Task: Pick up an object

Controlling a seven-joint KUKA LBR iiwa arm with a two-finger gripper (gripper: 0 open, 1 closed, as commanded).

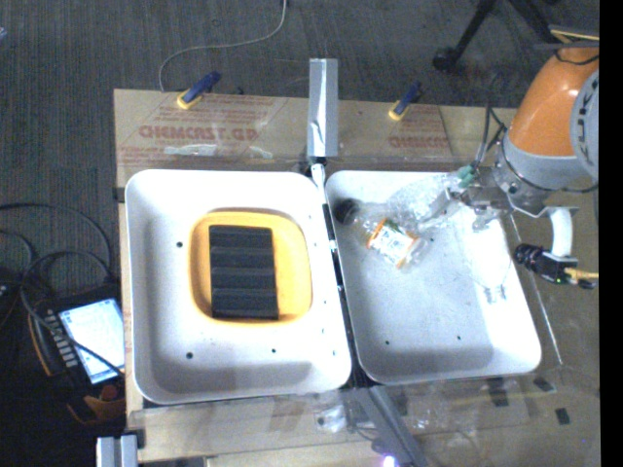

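Lying in the right bin near its far wall, the clear plastic bag looks light, soft and slippery; better to pinch a crumpled fold. Whether the gripper is wide or narrow, I cannot tell.

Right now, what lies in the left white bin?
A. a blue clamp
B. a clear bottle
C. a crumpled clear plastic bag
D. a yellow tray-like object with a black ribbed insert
D: the yellow tray-like object with a black ribbed insert lies in the left white bin; the crumpled clear plastic bag lies in the right one.
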